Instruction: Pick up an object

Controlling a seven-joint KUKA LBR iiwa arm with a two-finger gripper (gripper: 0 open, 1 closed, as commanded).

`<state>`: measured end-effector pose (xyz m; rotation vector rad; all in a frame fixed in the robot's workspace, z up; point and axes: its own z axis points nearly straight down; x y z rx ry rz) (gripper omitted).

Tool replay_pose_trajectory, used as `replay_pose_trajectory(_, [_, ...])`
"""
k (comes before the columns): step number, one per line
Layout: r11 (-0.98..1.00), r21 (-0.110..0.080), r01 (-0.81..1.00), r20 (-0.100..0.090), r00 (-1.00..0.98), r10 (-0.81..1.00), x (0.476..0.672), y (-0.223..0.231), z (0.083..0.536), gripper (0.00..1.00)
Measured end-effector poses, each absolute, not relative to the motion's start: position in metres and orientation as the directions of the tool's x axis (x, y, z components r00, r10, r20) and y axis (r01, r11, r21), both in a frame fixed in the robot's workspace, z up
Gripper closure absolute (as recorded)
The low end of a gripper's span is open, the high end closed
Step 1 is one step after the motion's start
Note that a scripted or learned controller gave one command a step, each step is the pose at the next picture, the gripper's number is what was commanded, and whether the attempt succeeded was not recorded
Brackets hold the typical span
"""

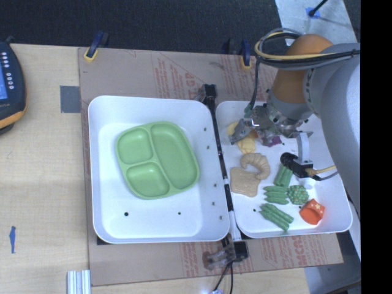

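Green bean pods (275, 215), ribbed and slender, lie at the near edge of the right bin (334, 225), a shallow white plastic tray with rounded corners. Just right of them sits an orange-red wedge-shaped piece (312, 212), glossy. Beyond the pods, towards the far wall of that bin: a knobbly green broccoli-like piece (298, 194), further green pods (282, 176), a flat tan slab (245, 182) with irregular outline, and a curled, ridged tan croissant shape (255, 163) touching it. A small yellow piece (247, 144) and a purple piece (272, 141) lie at the far end of the bin, directly beneath the gripper (257, 129). Whether the gripper's metal fingers are apart or together cannot be told, and nothing is visibly between them. The grey arm (334, 90) carries an orange band (301, 66) above the wrist. Left of the right bin, the left bin (104, 213) holds a matte green three-compartment plate (158, 159).
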<state>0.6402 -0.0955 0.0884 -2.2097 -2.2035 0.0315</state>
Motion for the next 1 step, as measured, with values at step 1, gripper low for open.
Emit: replay_pose_trajectory(1, [0.004,0.000,1.000,-0.001,-0.004,1.000,0.6571,-0.1021,0.0925,0.00])
